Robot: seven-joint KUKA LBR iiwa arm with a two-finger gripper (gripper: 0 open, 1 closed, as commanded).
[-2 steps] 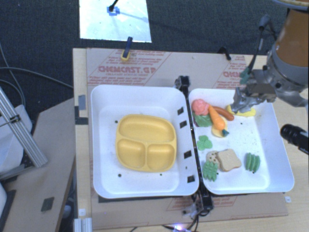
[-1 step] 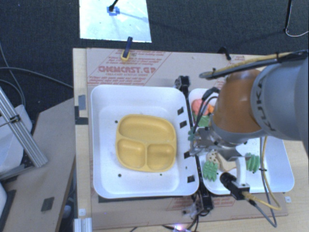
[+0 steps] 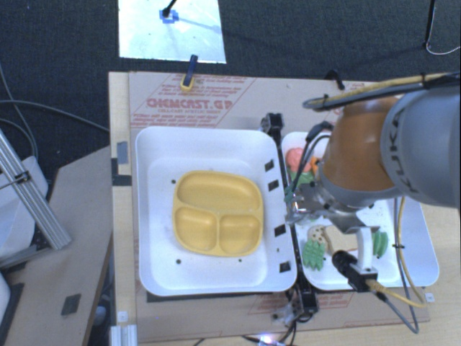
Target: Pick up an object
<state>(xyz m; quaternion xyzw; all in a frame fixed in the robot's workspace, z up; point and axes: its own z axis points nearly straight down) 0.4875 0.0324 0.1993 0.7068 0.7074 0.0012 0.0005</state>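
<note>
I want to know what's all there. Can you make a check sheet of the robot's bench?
Surface: two white bins, left bin and right bin, on a bench.
Job's things: green toy, another green piece, red-orange item, all in the right bin.
Clutter: yellow tray in the left bin.
Grippers: arm over the right bin; jaws hidden.
Cables: yellow cable, black cables.
Surroundings: dark carpet, pale sheet.

Glossy, seemingly plastic yellow tray [image 3: 216, 213]
</note>
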